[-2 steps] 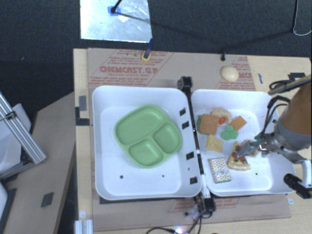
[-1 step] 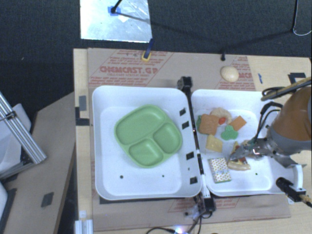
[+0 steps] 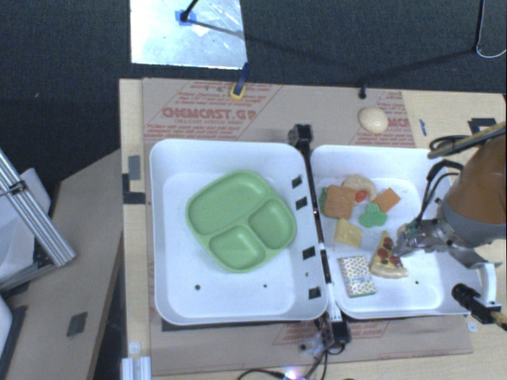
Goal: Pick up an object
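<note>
No object is lifted yet: the end effector (image 3: 405, 241), finger state not discernible, sits low in the right bin (image 3: 428, 298) just beside the pizza slice (image 3: 387, 261), which lies on the bin floor, so grasp and lift remain.

We log: two white bins (image 3: 170, 236) | pale green divided plate (image 3: 240, 220) | orange-brown toast square (image 3: 339, 202) | orange wedge (image 3: 387, 199) | green lump (image 3: 371, 217) | pizza slice (image 3: 386, 260), tan with red spots | speckled packet (image 3: 357, 275) | cream egg (image 3: 372, 119) | tan counter (image 3: 198, 111), red lettering
</note>
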Tool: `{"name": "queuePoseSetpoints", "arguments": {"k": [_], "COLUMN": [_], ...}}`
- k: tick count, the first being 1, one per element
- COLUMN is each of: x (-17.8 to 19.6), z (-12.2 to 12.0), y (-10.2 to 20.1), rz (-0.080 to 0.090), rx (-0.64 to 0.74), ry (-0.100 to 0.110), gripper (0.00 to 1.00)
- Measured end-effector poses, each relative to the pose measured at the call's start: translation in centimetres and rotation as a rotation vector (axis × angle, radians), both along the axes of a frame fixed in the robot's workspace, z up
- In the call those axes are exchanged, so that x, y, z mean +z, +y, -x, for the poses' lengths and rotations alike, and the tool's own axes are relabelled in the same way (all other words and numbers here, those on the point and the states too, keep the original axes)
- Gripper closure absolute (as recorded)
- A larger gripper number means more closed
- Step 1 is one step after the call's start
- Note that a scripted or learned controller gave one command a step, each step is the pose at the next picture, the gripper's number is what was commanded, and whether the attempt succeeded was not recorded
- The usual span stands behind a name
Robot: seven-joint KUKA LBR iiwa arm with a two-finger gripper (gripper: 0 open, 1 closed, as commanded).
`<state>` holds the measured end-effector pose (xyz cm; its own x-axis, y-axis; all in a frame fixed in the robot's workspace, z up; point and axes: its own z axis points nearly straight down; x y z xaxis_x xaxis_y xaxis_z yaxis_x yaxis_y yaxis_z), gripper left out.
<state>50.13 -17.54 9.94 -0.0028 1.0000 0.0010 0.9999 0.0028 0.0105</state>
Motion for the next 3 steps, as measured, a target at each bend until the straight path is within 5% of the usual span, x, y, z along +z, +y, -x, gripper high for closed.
{"name": "queuePoseSetpoints", "arguments": {"k": [2, 3], "x": [12.3, 12.5], "z": [-1.3, -1.4], "y": [-0.8, -0.9], "rz": [0.004, 0.002], "rx": [0.002, 0.002], "ry": [0.003, 0.008], "gripper": [1.0, 1.0]}}
